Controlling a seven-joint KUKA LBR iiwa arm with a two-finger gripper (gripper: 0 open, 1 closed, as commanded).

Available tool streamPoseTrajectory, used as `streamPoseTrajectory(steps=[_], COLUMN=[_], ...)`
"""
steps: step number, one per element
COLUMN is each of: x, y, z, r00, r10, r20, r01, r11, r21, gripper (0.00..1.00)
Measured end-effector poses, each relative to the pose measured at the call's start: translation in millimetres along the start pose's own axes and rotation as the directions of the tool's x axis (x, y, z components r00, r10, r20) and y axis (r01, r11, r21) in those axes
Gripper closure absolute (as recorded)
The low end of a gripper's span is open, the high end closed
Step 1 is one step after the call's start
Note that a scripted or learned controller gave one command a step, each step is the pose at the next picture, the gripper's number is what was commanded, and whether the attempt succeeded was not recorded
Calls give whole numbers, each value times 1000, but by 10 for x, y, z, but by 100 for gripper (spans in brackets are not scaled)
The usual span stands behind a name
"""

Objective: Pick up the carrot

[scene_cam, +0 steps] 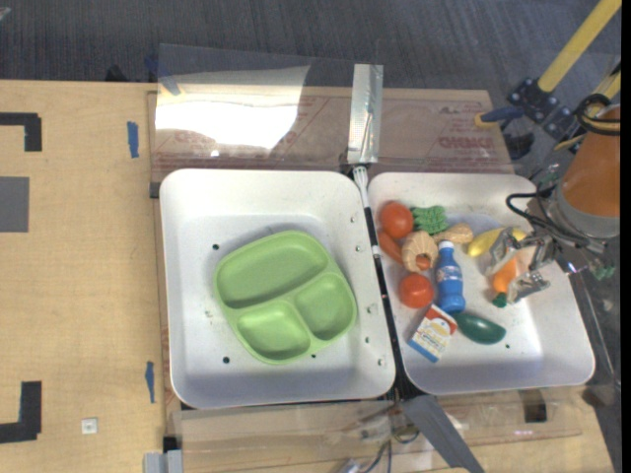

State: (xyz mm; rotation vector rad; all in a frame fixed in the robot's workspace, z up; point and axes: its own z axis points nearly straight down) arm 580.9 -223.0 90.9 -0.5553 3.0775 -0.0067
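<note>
The carrot (503, 278) is small and orange with a green tip at its lower end. It lies slanted in the right part of the right bin (552, 358). My gripper (521, 266) has come down from the right directly over and beside it, and its metal parts sit close against the carrot's upper and right sides. The grey arm with its orange band (596, 180) rises above the bin's right edge. From this angle I cannot make out whether the carrot is gripped or just lies under the gripper.
The right bin also holds a yellow banana (483, 240), a blue bottle (450, 278), two red tomatoes (394, 219) (415, 290), a leafy green (429, 217), a dark green vegetable (480, 327) and a small carton (432, 333). A green divided plate (286, 296) lies in the left bin (187, 215).
</note>
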Motion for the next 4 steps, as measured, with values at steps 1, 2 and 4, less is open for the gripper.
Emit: streamPoseTrajectory(steps=[1, 2, 4], x=[425, 703, 772], y=[157, 532, 667], z=[-12, -26, -11], r00=[841, 612, 295], r10=[-542, -791, -955], r20=[0, -1, -2], r01=[542, 791, 955], r11=[841, 612, 295], r21=[0, 3, 1], gripper=[100, 100, 0])
